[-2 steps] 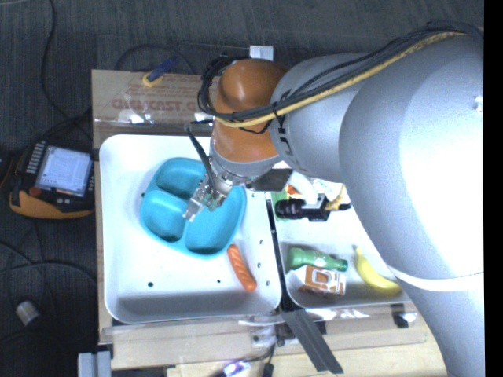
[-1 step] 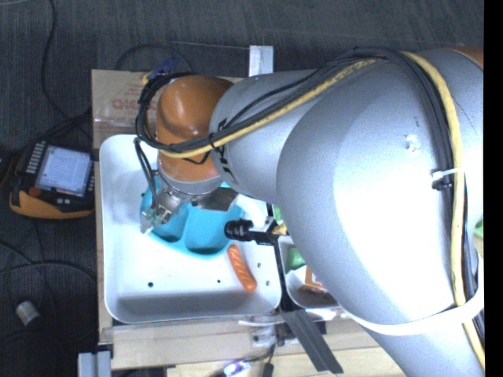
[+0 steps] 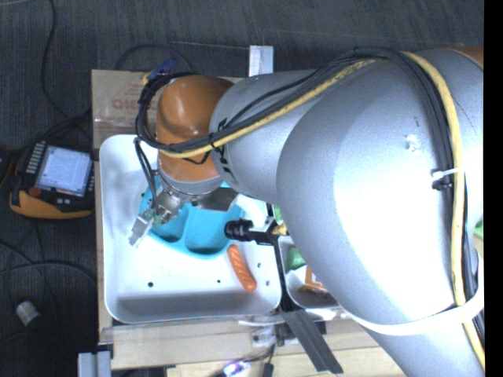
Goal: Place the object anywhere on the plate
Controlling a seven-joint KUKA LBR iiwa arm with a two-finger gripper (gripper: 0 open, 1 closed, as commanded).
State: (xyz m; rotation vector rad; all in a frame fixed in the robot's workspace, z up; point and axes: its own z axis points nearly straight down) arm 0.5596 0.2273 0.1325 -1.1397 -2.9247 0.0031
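A blue plate point(image 3: 198, 228) lies in the left white bin point(image 3: 126, 289), partly hidden under the arm's wrist. My gripper point(image 3: 145, 225) hangs over the plate's left edge, pointing down and to the left. Something small and green point(image 3: 159, 214) shows right at the gripper, over the plate's rim; whether it is gripped is unclear. An orange, sausage-shaped object point(image 3: 242, 268) lies on the bin floor just off the plate's front right edge, apart from the gripper.
The big grey arm point(image 3: 361, 187) covers most of the right bin point(image 3: 302, 297), where green and orange-brown items point(image 3: 302, 269) peek out. A cardboard sheet point(image 3: 122, 96) lies behind the left bin. A handheld pendant point(image 3: 55, 177) rests on the floor at left.
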